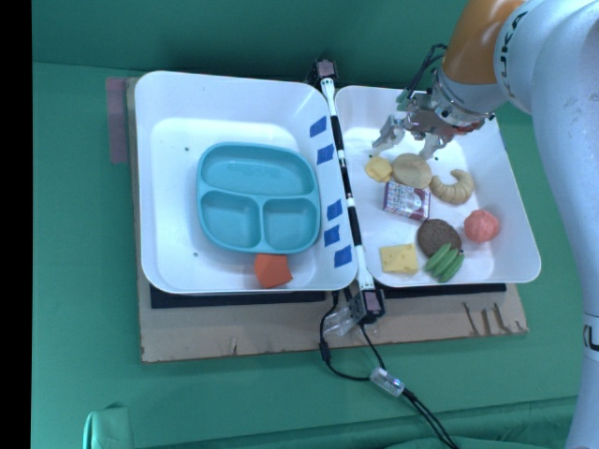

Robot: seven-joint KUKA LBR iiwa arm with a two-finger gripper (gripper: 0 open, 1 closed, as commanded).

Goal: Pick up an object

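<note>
- A green-covered tabletop [84,251] carries a brown cardboard sheet [234,330], and on it two shallow white bins sit side by side, the left bin [168,101] and the right bin [510,251].
- The grey arm [562,110] comes in from the 3 o'clock side, rises along the right edge and bends over at its orange band [482,21] toward the far end of the right bin.
- The gripper [412,141] points downward and a little toward 8 o'clock, hanging over the bin's 12 o'clock part.
- Its fingers [387,136] are spread apart with nothing between them; their tips sit just above the nearest food pieces.
- Just below the gripper lie a round tan bun [412,169] and, at its 9 o'clock, a small yellow piece [378,168].
- A croissant [453,187] lies at the bun's 4 o'clock, a red-and-white packet [405,199] at its 6 o'clock.
- Nearer the camera sit a brown patty [438,237], a green pod [445,263], a cheese wedge [400,258] and a pink-red fruit [481,225].
- The left bin holds a teal divided plate [257,197], with an orange block [272,270] at its 6 o'clock edge.
</note>
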